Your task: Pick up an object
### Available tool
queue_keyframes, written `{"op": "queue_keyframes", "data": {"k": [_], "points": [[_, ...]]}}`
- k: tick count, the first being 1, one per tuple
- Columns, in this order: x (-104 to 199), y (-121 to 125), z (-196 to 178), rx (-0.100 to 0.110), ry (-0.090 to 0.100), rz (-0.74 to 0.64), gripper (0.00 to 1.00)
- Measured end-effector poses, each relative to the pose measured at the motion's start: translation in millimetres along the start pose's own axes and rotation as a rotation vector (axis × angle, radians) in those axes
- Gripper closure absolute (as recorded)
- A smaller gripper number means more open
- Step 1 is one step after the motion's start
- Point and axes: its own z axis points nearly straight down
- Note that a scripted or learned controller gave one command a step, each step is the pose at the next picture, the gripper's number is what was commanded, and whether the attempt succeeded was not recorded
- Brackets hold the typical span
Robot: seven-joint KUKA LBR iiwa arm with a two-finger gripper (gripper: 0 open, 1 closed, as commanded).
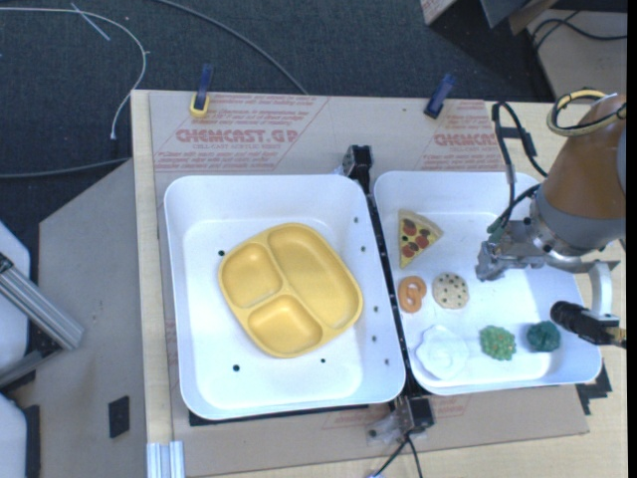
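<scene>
The gripper [495, 260] hangs over the right bin [468, 182], low above its white floor, at the end of the grey arm with its orange band [587, 167] that comes in from three o'clock. Nothing shows between its tips, and whether it stands wide or narrow cannot be told from this angle. The small toys lie around it, none touching it: the cookie [451, 291] near at about eight o'clock, the orange ring [411, 293] beyond it in the same direction, the pizza slice [417, 236] near at ten o'clock, the light green broccoli [498, 343] at six o'clock, the dark green piece [543, 337] at five o'clock, and a white piece [442, 351] at seven o'clock. Far off at nine o'clock, the left bin [189, 267] holds a yellow divided plate [289, 288].
</scene>
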Motion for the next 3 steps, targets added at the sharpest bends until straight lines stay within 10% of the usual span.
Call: {"op": "queue_keyframes", "data": {"k": [2, 3], "points": [[1.7, 0.6, -78.6, -0.001, 0.0, -0.001, 1.0], [56.4, 12.3, -87.5, 0.001, 0.002, -0.005, 1.0]]}}
